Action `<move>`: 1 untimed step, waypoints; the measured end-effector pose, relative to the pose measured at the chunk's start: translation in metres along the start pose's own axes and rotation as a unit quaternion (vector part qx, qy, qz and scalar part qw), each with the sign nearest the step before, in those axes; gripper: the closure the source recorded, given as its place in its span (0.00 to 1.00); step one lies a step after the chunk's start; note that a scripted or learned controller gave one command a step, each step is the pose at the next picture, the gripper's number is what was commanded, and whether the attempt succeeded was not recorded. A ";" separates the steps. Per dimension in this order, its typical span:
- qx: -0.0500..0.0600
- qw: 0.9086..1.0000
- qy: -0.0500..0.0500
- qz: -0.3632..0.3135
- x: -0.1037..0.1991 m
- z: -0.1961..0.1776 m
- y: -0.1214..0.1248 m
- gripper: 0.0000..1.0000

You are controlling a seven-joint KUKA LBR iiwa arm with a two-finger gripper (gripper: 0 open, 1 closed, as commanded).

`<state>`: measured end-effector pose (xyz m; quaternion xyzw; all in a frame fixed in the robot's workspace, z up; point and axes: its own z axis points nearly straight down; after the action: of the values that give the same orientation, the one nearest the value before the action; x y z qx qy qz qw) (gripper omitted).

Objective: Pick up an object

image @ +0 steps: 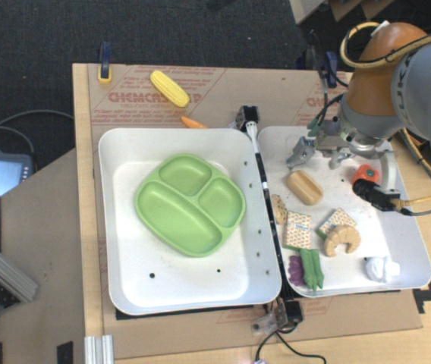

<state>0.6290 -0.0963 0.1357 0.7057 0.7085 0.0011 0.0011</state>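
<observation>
Tool (318, 149) state unclear, above right bin (413, 237); tan block (304, 186) just below.

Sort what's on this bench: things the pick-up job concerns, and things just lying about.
Job:
gripper
tan bread roll
croissant
red tomato
purple-and-green vegetable
right bin

Lying about:
green divided plate in the left bin
yellow corn
orange piece

Left bin (117, 203): divided plate (190, 203) in its middle.
Right bin (405, 241): bread roll (305, 187) far — croissant (342, 239) near.
Corn cob (169, 89): beyond left bin.
</observation>
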 end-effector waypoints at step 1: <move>0.000 1.000 0.000 0.001 0.002 0.001 0.013 0.00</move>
<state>0.6416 -0.0943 0.1350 0.7067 0.7075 0.0010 0.0015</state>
